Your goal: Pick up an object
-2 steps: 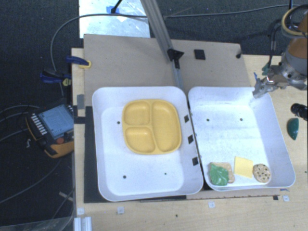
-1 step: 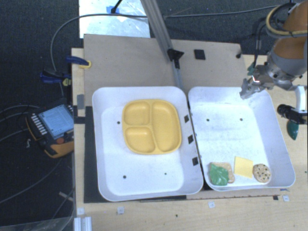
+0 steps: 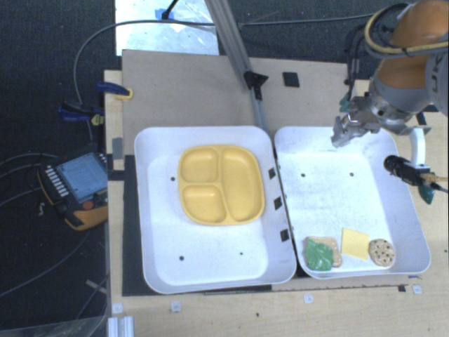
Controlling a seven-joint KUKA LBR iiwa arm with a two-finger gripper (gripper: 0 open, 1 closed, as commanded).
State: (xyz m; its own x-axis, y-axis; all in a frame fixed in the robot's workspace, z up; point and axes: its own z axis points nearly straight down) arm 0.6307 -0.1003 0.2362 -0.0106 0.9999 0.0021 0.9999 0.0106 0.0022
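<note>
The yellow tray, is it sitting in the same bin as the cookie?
No, the yellow tray lies in the left bin, while the cookie lies in the right bin.

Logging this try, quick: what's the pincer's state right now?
Pincer: above the right bin's top edge, nothing visible in it; open or closed cannot be told.

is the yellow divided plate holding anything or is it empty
Empty. All three compartments of the yellow divided plate show bare yellow. The toy food pieces lie in the other bin, at its near edge.
</note>
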